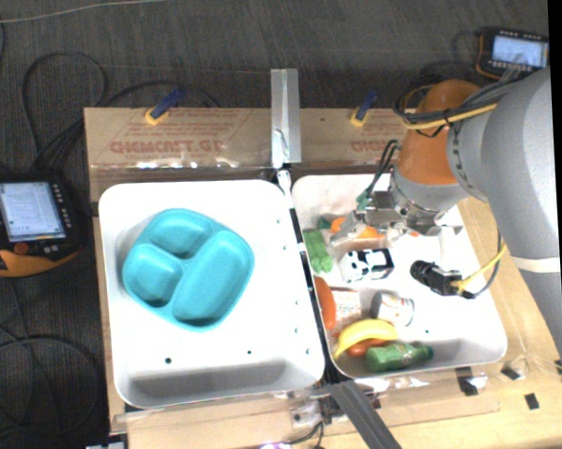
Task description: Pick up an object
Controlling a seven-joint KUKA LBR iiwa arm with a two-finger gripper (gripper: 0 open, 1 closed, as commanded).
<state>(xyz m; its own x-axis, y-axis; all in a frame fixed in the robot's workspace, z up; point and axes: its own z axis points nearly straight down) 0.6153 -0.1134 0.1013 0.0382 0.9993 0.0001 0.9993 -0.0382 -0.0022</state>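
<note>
One end effector (pixel 375 225) hangs over the right bin (pixel 489 335); its spread seems untellable.

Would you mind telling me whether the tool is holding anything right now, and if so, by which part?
It cannot be told: the tool sits low among the clutter in the right bin, and no object is visibly gripped.

One fixed camera looks down at a slant on both bins (pixel 116 303).
</note>
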